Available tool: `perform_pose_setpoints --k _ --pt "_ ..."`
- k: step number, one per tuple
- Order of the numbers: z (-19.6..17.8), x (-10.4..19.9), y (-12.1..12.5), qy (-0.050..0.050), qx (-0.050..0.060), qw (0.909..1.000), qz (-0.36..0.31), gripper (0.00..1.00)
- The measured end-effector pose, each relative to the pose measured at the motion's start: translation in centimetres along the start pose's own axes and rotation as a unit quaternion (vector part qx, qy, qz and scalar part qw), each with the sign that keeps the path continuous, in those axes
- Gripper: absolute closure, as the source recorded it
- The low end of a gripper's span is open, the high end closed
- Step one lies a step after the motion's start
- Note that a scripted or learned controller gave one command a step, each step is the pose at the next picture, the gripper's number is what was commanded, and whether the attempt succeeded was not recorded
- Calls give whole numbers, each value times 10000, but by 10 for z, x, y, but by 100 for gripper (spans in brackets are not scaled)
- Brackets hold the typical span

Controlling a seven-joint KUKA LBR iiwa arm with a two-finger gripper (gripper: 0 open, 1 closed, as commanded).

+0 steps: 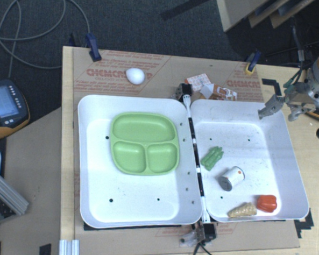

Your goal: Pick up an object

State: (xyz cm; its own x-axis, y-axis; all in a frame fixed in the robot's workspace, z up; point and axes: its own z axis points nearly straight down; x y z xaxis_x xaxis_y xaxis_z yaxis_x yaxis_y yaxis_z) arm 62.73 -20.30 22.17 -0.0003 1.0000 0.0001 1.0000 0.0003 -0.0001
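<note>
Seen from above, a worktop (67,145) carries two white bins, and the arm's fingers (284,105) hang spread apart and empty over the right bin's (245,129) far right corner. Toward the near side from the fingers lie a green piece (212,157), a small grey-and-white can (231,177), a tan lump (243,211) and a red block (267,202). Well to their left, the left bin (91,185) holds a green divided tray (145,143).

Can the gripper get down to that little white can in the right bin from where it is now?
Probably yes. The gripper hangs over the right bin's far corner, and the white can lies apart from its neighbours with nothing over it.
</note>
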Motion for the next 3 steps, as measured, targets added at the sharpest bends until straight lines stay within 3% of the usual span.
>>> perform_pose_setpoints --k 1,2,3 --pt "101 65 -71 3 9 10000 -1 0" --pt "81 92 -145 6 9 10000 6 0" --pt "137 101 -129 3 4 10000 5 0"
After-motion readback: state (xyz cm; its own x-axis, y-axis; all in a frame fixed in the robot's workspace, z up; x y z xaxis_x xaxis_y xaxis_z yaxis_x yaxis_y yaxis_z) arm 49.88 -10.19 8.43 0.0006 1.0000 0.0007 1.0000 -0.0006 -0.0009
